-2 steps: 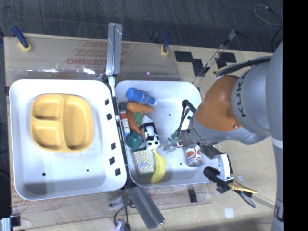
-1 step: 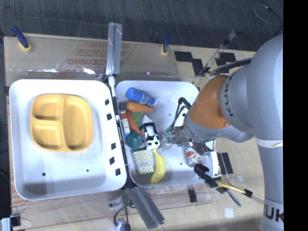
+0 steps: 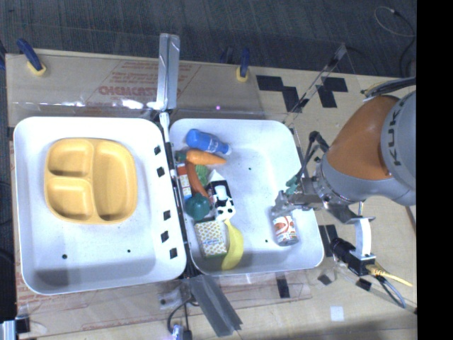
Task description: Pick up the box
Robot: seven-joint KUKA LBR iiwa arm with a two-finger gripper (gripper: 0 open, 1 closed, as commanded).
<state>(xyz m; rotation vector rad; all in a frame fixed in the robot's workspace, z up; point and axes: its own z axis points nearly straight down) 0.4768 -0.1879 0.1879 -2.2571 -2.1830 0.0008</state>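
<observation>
A small box [image 3: 211, 237] with a pale speckled face lies near the front left of the right bin [image 3: 265, 144], with a yellow banana [image 3: 234, 246] against its right side. Just behind it sits a black-and-white carton [image 3: 221, 198]. My gripper [image 3: 289, 198] hangs over the right side of that bin, well to the right of both boxes. It is directly behind a red-and-white can [image 3: 285, 229] standing there. Nothing shows as held.
A blue bottle [image 3: 207, 142], a carrot [image 3: 205, 159], a green ball [image 3: 197, 207] and a red tube [image 3: 185, 180] crowd the right bin's left side. The left bin [image 3: 28, 211] holds a yellow divided plate [image 3: 90, 180]. The arm's orange band [image 3: 361, 147] overhangs the bin's right rim.
</observation>
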